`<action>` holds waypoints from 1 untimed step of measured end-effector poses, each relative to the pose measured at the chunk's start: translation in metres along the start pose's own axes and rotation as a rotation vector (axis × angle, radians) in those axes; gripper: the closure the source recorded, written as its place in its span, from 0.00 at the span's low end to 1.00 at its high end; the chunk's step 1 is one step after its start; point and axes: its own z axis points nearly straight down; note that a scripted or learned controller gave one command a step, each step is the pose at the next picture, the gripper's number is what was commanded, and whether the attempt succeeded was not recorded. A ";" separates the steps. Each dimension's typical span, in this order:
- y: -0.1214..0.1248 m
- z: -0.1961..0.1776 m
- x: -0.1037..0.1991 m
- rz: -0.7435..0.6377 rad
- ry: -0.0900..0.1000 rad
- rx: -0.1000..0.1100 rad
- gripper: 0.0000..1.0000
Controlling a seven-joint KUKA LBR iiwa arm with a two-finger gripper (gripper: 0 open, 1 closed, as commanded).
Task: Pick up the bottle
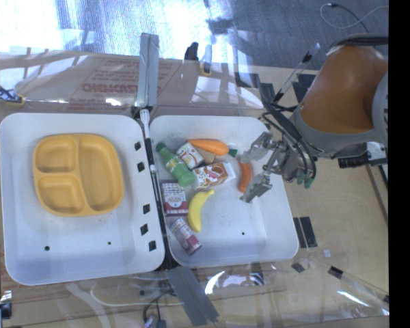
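Over the right bin's (287,241) right edge, the gripper (258,166) is hanging with fingers spread apart, gripping nothing. Beside its left wall the green bottle (175,165) is lying tilted, touching a carton (191,154), well apart from the gripper. Judging this as the approach step; next move is calling for travel leftward past the carrot (245,176), then descending astride the bottle.

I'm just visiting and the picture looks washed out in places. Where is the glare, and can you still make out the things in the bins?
In the camera view, strong light bleaches the top left corner and streaks across the clear sheet behind the bins; the green bottle, banana and yellow tray stay clear, while the gripper is a little soft.
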 end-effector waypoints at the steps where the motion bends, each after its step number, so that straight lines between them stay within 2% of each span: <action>1: 0.000 0.000 0.000 0.000 0.000 0.000 0.00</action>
